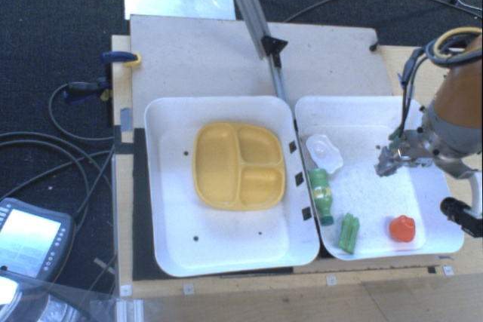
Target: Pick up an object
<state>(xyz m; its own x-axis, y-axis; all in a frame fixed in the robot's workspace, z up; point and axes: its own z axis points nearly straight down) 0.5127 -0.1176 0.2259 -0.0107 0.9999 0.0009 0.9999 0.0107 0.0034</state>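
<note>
Parts cut off, hidden or unclear

The arm (460, 98) is cut by the right edge. The gripper (389, 160) is blurred, and its state cannot be made out. The pendant (30, 241) is cropped at the left edge. Part of the right bin (355, 113) is covered by the arm.
</note>
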